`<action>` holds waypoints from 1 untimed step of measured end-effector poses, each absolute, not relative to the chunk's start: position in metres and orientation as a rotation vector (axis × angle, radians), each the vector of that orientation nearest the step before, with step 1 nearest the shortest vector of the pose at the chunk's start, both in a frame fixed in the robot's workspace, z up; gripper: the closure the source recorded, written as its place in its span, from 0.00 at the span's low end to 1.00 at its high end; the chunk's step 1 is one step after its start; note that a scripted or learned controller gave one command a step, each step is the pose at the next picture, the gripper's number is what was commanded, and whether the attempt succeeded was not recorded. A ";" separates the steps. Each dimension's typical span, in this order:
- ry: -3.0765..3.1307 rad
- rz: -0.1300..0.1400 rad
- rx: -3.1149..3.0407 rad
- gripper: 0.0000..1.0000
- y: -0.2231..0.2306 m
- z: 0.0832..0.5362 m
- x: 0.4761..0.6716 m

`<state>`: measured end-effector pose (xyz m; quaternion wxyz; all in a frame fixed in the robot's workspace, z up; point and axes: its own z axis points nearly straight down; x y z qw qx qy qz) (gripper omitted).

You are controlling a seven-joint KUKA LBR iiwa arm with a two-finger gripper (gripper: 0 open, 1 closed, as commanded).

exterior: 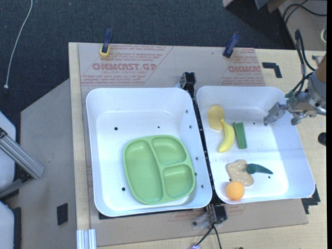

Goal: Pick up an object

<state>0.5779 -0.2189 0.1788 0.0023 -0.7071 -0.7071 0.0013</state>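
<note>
Two shallow white bins noted side by side on the desk (78, 139), left bin (98, 108) and right bin (301, 165). Nearest, found an orange ball (235, 190) in the right bin's front corner, touching a beige lumpy piece (239, 171) just behind it. Spotted a dark teal item (259, 168) just right of that piece. In the left bin, saw a green divided plate (158, 167) lying flat toward the front. Farther back in the right bin, found a banana (226, 137) with a green stick (239, 135) just beside it on the right, and a yellow object (216, 115) touching the banana's far end. Caught the pincer (284, 118) at the right bin's right side, level with the yellow object but well apart from it, fingers spread and nothing between them. Farthest, noted a yellow clamp (106, 43) and a blue clamp (231, 45) on the desk's back edge.
</note>
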 end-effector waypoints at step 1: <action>-2.216 0.005 -2.216 0.00 -0.217 0.115 0.580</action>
